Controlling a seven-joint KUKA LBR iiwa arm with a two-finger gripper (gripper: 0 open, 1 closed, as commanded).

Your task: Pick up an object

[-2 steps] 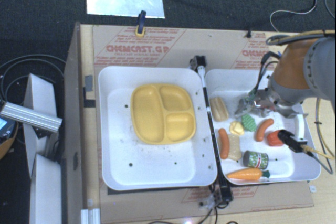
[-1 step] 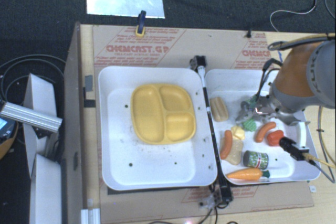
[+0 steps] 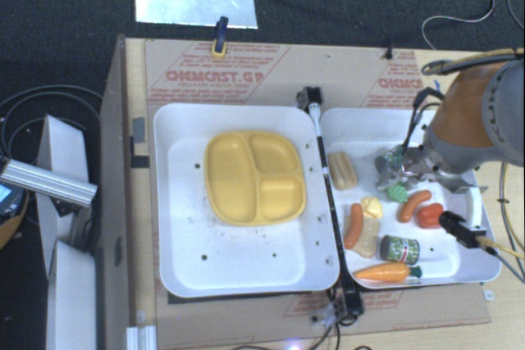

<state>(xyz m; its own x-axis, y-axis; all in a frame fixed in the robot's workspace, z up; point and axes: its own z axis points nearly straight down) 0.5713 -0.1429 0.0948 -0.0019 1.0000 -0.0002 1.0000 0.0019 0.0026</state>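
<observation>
Two white bins stood side by side on the table (image 3: 246, 65). The left bin (image 3: 184, 143) carried a yellow divided plate (image 3: 253, 178), and the right bin (image 3: 361, 127) carried a group of toy foods. The tool (image 3: 396, 166) was low in the right bin, just above a small green piece (image 3: 397, 193). How wide the tool stood I cannot tell, because the wrist covered it, and nothing was seen in its grip.

Near the tool lay a red sausage (image 3: 414, 205) and a red tomato-like piece (image 3: 430, 215), almost touching each other. More to the left were a bread roll (image 3: 342, 170), a second sausage (image 3: 353, 225) and a pale yellow piece (image 3: 371, 209). A green can (image 3: 400, 248) and a carrot (image 3: 382, 273) lay near the front wall.

In my judgement the green piece was the nearest target. To do this step well, the tool should descend straight over one single object, centred on it, and close across its narrow side, so that the neighbours are not pushed.
</observation>
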